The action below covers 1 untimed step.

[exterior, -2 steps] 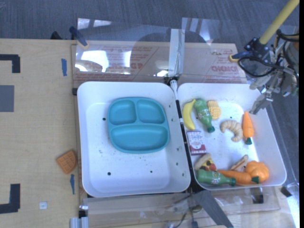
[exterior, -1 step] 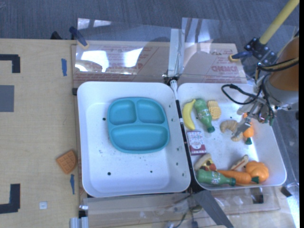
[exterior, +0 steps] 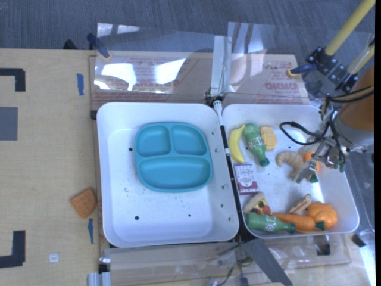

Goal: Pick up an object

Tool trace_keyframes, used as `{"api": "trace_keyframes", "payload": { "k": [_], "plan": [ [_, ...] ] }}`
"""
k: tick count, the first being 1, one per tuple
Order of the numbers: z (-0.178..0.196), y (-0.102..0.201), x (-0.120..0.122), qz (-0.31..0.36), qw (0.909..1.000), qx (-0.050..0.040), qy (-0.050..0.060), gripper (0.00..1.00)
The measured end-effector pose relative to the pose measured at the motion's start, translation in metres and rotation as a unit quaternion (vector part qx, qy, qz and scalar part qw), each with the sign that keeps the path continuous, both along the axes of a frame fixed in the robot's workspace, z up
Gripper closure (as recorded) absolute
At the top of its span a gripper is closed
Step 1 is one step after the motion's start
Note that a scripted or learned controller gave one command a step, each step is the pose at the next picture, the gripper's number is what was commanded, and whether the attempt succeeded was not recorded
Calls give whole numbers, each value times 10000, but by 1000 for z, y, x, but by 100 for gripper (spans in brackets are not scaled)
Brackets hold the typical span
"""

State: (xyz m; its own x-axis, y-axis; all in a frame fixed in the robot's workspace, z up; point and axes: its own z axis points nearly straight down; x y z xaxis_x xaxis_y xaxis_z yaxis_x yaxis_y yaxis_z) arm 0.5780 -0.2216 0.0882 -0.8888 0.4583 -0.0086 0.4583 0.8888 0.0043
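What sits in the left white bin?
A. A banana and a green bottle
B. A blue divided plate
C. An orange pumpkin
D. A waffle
B: the blue divided plate lies in the left bin, while the banana, green bottle and pumpkin lie in the right bin, and the waffle lies on the bench outside both bins.

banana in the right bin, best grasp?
Take the banana across its narrow middle, coming straight down from above. It lies flat and long, running top to bottom along the bin's left wall, with a green bottle close on its right, so fingers probably fit best closing across its width, though both gaps look tight.
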Motion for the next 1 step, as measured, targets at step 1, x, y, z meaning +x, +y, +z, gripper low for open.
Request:
{"api": "trace_keyframes", "payload": {
  "k": [1],
  "plan": [
    [13, -1, 3, 11, 10000, -29, -50, 100]
  ]
}}
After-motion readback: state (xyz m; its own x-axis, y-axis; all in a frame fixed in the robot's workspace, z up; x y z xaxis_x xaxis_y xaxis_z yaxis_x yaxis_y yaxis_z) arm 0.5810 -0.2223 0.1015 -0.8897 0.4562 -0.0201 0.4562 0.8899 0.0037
